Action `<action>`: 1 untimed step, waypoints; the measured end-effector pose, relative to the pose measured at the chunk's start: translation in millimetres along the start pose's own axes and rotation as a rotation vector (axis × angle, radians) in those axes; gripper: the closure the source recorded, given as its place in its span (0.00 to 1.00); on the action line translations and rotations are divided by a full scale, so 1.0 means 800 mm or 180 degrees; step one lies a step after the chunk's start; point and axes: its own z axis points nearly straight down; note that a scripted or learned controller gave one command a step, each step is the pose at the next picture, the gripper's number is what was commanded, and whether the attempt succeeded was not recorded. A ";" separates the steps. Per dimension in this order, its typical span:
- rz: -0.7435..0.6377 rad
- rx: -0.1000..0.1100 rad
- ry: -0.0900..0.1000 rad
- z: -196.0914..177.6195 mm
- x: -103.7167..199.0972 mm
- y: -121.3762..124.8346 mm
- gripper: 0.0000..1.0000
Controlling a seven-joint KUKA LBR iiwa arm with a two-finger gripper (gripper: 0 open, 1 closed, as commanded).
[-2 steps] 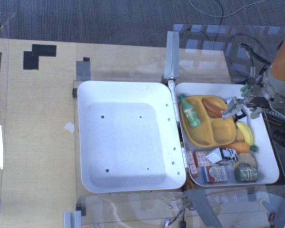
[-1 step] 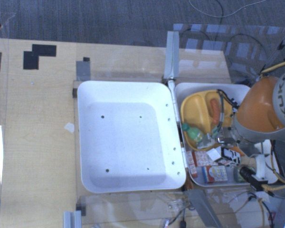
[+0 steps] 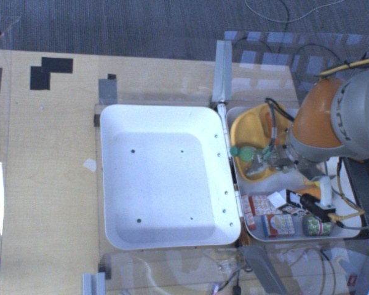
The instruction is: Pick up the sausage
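In the crowded right-hand bin (image 3: 357,229) near the table's right edge, the tool (image 3: 261,161) is lowered over a yellow bowl (image 3: 249,131), its grip unreadable and the sausage unidentifiable among the clutter, so the bowl or a neighbouring packet (image 3: 277,224) could be seized instead.

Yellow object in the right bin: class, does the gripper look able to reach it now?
Probably yes. The gripper hangs directly over the yellow object in the right bin, with nothing seen between them; only a small green item lies alongside.
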 end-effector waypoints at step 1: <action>-0.0057 0.0032 0.0018 0.003 -0.001 0.037 0.00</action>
